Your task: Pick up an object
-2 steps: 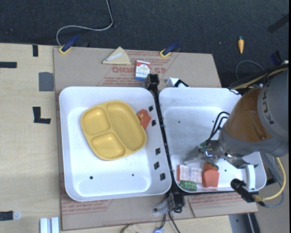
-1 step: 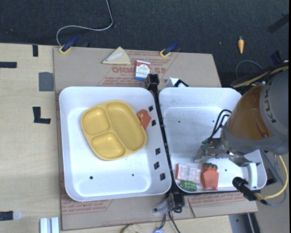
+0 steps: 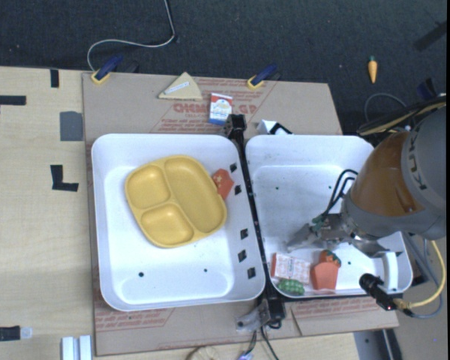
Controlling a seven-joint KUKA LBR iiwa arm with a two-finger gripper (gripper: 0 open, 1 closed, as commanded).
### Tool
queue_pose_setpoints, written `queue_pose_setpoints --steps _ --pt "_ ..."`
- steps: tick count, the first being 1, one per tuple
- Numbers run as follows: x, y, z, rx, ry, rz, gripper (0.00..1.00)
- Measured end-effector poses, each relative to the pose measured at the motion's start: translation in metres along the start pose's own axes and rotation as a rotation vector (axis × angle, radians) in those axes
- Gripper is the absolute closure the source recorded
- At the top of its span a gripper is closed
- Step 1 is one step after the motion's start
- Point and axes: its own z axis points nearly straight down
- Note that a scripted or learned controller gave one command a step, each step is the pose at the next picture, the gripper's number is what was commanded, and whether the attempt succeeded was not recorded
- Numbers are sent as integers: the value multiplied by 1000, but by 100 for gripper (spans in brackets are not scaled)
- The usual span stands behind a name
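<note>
Far to the left of the hand, the left bin is smooth white plastic with rounded corners; it holds a glossy yellow plate divided into 3 compartments, lying at a slant. Against the plate's right edge, still well left of the hand, sits a small orange-red block. A black divider runs between the 2 bins. In the right bin, the hand is a grey metal piece pointing left and low over the white floor. Whether its fingers stand apart or together cannot be told, and nothing is seen held in it. Just below it lie a flat pink-and-white packet, a green item under that, and an orange carton-like object to the lower right of the hand. A small red, white and blue box rests on the cardboard-covered worktop above the bins.
</note>
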Motion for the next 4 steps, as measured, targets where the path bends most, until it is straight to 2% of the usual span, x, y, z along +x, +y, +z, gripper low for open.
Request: queue_pose_setpoints --steps 1,2,3,4 --pt "-74 51 -67 3 1 -1 0" --pt "-61 -2 -16 7 5 -2 0" --pt "9 -1 -29 6 5 -3 0" --pt "-74 82 -27 4 1 -1 0"
